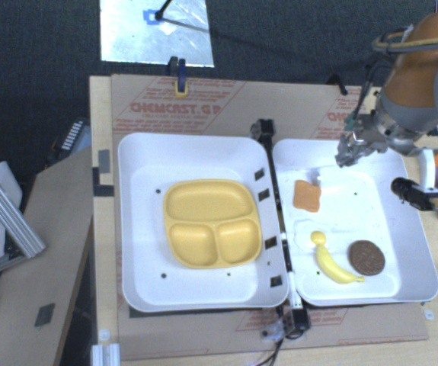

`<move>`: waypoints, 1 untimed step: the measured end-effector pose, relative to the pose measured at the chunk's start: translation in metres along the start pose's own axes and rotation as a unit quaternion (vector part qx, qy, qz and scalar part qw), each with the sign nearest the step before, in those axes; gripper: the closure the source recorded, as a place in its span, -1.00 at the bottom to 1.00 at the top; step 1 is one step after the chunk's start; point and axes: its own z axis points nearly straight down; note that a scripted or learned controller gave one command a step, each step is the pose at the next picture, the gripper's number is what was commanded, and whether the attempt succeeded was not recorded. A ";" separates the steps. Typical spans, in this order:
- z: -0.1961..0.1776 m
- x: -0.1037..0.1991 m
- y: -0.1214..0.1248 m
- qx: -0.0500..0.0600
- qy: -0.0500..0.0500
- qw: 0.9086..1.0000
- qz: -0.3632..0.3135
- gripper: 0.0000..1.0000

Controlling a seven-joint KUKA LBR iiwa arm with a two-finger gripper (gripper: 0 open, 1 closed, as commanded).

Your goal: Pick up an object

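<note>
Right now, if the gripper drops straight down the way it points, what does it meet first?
Probably bare floor of the right bin: the gripper hangs near its far rim, beyond the orange slab. Depth is uncertain.

Tray (207,223) in left bin (135,158); banana (333,264) right bin (409,235).

a single camera hangs above the table (203,97) and looks down on it at a slant, from far enough off to take in both shallow white plastic bins, the brown cardboard sheet under them and dark carpet beyond the table's far edge. the grey arm with its orange band enters from the frame's right, so its pincer (348,152) sits in the upper right of the picture. the right-hand white bin (409,227) lies under and just below the pincer in frame; the left-hand white bin (139,204) lies well to its left.
</note>
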 end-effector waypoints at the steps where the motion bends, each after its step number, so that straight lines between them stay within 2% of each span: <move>1: -0.001 0.048 0.004 0.003 0.001 1.000 -0.003 1.00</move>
